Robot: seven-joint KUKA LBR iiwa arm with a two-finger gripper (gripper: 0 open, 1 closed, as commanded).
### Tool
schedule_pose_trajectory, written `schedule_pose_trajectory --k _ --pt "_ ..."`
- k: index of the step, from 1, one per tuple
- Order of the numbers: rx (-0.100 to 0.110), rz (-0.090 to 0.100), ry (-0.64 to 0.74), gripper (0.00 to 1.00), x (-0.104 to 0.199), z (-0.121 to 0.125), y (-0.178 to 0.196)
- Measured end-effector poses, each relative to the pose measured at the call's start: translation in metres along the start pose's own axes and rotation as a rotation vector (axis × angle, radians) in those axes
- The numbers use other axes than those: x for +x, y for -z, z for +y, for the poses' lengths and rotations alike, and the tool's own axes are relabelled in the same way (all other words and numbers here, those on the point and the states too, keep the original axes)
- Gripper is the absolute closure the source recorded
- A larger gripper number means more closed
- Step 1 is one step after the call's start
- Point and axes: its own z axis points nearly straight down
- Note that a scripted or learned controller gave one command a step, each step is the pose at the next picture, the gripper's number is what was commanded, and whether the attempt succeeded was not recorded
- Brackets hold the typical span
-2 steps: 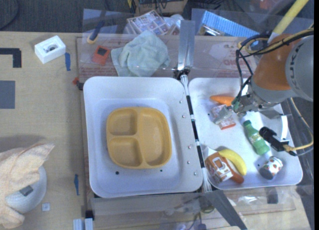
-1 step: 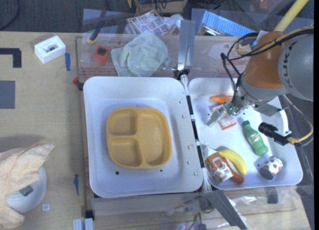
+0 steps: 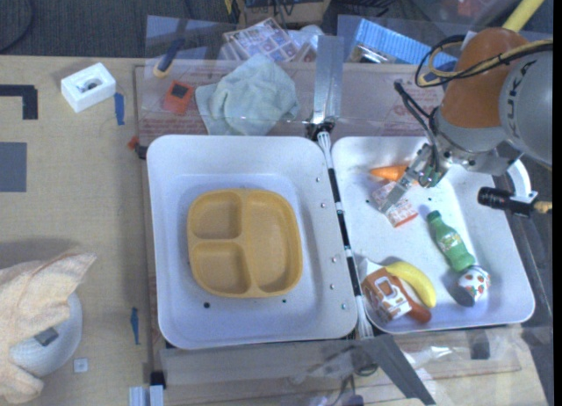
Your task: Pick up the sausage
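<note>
White bins, two, side by side on the bench. Left bin (image 3: 167, 308) carries a yellow divided plate (image 3: 245, 242) with three compartments, set near its middle, with bare white floor all round it. Right bin (image 3: 518, 299) carries the smaller goods, and my arm (image 3: 492, 88), grey with an orange band, reaches over its upper right corner.

My gripper (image 3: 397, 193) hangs low over the upper middle of the right bin; I cannot tell how my jaws stand or whether anything is between them. Just under the tips lies a small red and white packet (image 3: 397, 212), and beside it, toward the back wall, an orange carrot (image 3: 386, 171).

Green bottle (image 3: 450, 241), slanted, lies right of centre with open floor on either side.

Yellow banana (image 3: 416, 281) curves near the front wall.

Sausage (image 3: 417, 312): reddish-brown, short, lying at the front left corner, tucked under the banana and against an orange and white packet (image 3: 386, 294), close to the front rim. Little open room on those sides.

Small round red and white ball (image 3: 472, 285) sits near the front right.
</note>
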Motion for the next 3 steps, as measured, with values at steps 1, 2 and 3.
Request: schedule_pose_trajectory --k 1,2,3 --pt "0.006 0.006 -0.003 1.00 0.001 -0.003 0.008" --pt "-0.027 -0.050 0.118 1.00 0.038 0.025 -0.001" --pt "-0.022 -0.056 0.308 1.00 -0.012 -0.031 -0.001"
